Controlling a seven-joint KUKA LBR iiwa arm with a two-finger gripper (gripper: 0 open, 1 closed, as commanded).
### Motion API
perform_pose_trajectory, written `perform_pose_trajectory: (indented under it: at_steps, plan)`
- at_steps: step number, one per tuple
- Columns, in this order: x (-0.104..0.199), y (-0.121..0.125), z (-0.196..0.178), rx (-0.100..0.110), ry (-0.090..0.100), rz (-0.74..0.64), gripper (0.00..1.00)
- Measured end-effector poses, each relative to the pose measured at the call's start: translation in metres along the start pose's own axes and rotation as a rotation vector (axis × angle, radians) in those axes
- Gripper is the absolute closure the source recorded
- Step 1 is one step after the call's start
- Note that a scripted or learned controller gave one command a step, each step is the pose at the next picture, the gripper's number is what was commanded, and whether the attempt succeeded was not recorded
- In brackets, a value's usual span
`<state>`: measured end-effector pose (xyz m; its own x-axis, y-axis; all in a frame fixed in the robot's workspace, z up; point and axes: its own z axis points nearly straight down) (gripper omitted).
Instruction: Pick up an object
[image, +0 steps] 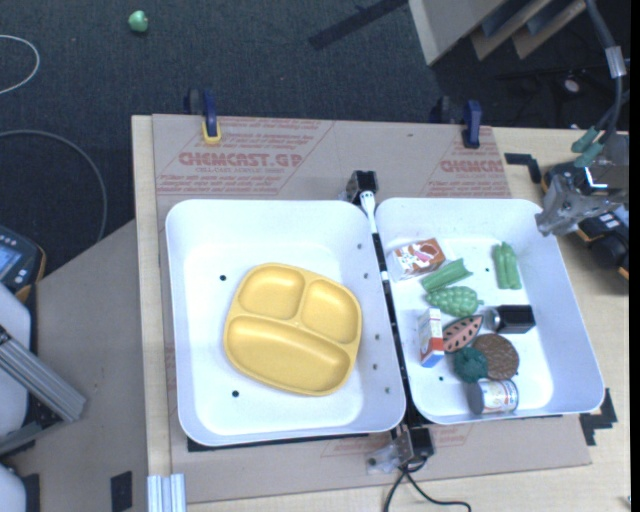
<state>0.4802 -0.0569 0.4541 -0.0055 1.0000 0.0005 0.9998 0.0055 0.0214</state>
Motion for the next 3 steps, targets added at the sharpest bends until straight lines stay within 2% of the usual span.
perform_pose_trajectory:
  at_steps: [1, 2, 3]
  plan:
    - [0.008, 0.016, 0.256, 0.037, 0.001, 0.007, 1.00]
    - [0.096, -0.006, 0.214, 0.019, 0.002, -0.004, 1.00]
    - [0.144, -0.001, 0.115, 0.009, 0.004, -0.003, 1.00]
